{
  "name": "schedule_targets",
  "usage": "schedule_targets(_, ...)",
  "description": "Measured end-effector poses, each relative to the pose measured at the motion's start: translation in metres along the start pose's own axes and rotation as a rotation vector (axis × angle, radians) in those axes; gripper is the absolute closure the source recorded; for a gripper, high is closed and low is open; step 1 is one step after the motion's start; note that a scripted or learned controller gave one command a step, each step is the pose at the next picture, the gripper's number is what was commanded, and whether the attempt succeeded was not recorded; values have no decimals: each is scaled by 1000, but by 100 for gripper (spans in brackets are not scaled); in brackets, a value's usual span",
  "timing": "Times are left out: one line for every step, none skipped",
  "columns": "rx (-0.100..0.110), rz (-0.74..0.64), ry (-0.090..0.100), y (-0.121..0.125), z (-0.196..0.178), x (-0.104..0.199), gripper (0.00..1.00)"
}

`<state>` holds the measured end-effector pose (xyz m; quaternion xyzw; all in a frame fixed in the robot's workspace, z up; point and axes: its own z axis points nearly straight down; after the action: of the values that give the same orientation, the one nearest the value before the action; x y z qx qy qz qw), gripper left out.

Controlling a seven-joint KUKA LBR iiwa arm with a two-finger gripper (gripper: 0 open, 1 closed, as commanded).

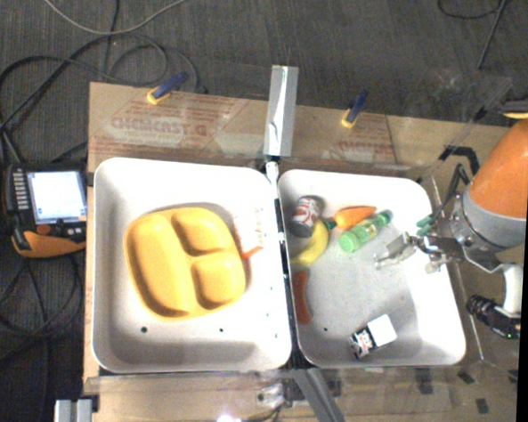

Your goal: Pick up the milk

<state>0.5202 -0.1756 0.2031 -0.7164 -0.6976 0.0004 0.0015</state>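
Observation:
The milk point(375, 334) is a small white carton with a dark printed end. It lies on its side near the front edge of the right bin point(434, 345). My gripper point(402, 251) hangs over the right side of that bin, reaching in from the right below the orange band. It is well behind the milk and apart from it, with nothing visibly held.
At the back left of the right bin lie a soda can point(305, 213), a banana point(313, 244), a carrot point(355, 216) and a green bottle point(364, 230). A red stick-shaped item point(301, 302) rests along its left wall. The left bin point(105, 330) holds a yellow divided plate point(187, 259).

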Motion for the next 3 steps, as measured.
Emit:
schedule_targets(0,-208,0,-37,30,16,0)
schedule_targets(-13,-153,-5,8,113,62,0)
schedule_targets(2,-151,-1,-38,83,34,0)
